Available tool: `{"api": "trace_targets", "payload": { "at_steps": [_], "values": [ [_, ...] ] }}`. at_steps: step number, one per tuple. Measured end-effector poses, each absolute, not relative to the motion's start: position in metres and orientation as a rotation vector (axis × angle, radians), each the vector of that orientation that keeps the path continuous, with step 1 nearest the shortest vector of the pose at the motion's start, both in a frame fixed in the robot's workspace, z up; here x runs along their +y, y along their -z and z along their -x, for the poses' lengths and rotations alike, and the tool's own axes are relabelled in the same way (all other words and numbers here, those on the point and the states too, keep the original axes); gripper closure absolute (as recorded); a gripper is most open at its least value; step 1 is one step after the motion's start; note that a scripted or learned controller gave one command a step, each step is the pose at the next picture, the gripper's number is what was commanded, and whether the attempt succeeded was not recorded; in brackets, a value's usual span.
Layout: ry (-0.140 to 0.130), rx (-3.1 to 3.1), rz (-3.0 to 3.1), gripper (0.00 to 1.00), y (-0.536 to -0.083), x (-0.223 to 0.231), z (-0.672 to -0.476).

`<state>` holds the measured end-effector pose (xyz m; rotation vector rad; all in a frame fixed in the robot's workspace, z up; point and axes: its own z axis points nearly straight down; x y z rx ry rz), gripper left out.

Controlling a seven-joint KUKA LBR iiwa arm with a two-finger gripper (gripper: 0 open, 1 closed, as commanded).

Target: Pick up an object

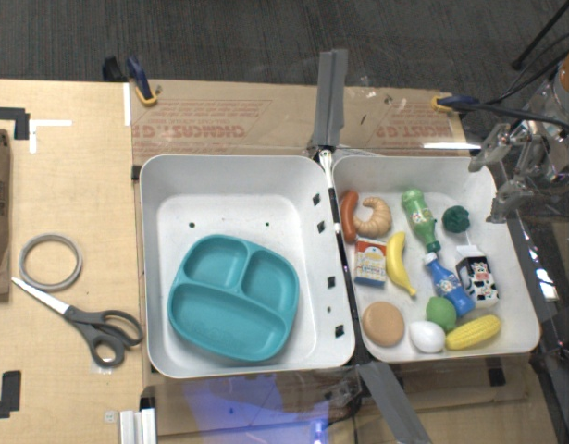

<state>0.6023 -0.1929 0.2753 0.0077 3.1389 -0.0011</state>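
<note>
The right bin (pixel 511 340) holds several toy foods: a croissant (pixel 375 215), a red sausage (pixel 348 211), a banana (pixel 398 262), a green bottle (pixel 418 218), broccoli (pixel 456 218), a blue bottle (pixel 447 287), a cow-print carton (pixel 476 280), a small snack box (pixel 369 263), a brown egg (pixel 384 324), a white egg (pixel 427 337), a lime (pixel 440 311) and yellow corn (pixel 473 332). My gripper (pixel 508 169) hangs at the bin's far right corner, above its rim and apart from every object.
The left bin (pixel 164 192) holds a teal divided plate (pixel 233 296). On the bench to the left lie scissors (pixel 90 324) and a tape roll (pixel 51 260). A grey bar (pixel 328 100) stands behind the gap between the bins.
</note>
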Motion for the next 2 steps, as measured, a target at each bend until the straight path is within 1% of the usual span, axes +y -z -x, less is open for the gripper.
{"api": "trace_targets", "payload": {
  "at_steps": [1, 2],
  "values": [
    [0.002, 3.138, 0.001, 0.0, -0.13, -0.222, -0.633],
    [0.001, 3.138, -0.036, 0.0, -0.093, -0.169, -0.615]
  ]
}}
